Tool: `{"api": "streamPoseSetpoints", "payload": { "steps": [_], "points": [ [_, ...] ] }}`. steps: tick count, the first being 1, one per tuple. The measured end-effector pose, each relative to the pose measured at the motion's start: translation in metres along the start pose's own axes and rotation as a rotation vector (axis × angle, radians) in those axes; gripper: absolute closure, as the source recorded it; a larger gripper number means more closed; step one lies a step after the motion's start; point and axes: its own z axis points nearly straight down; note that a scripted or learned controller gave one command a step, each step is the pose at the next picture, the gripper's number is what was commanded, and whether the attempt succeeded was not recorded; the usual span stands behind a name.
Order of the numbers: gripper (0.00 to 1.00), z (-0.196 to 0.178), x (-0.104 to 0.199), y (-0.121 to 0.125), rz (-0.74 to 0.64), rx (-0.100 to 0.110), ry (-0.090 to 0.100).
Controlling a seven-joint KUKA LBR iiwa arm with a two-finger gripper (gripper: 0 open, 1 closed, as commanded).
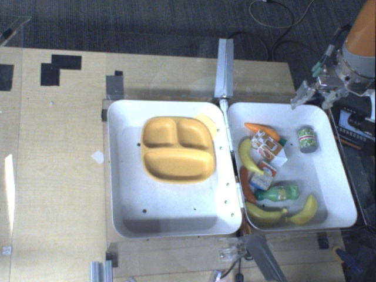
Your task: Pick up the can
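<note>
The can is small, with a green label and a pale top. It stands upright in the back right part of the right bin, apart from the other items. My gripper hangs above the bin's far right corner, a little behind the can and higher than it. Its two fingers are spread open with nothing between them.
A pile lies along the right bin's left side: a carrot, a red and white carton, a banana, a green bottle and two more bananas at the front. A yellow divided plate sits in the left bin.
</note>
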Motion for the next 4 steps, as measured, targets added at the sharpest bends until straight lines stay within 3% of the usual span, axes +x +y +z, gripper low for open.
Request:
{"api": "streamPoseSetpoints", "payload": {
  "steps": [1, 2, 3, 4],
  "points": [
    [0.00, 0.032, -0.032, -0.113, -0.051, 0.001, -0.001],
    [0.00, 0.140, -0.031, -0.073, 0.017, -0.002, 0.000],
    [0.00, 0.150, -0.029, -0.129, 0.021, -0.007, 0.000],
    [0.00, 0.150, -0.022, -0.117, 0.110, -0.007, -0.002]
  ]
}}
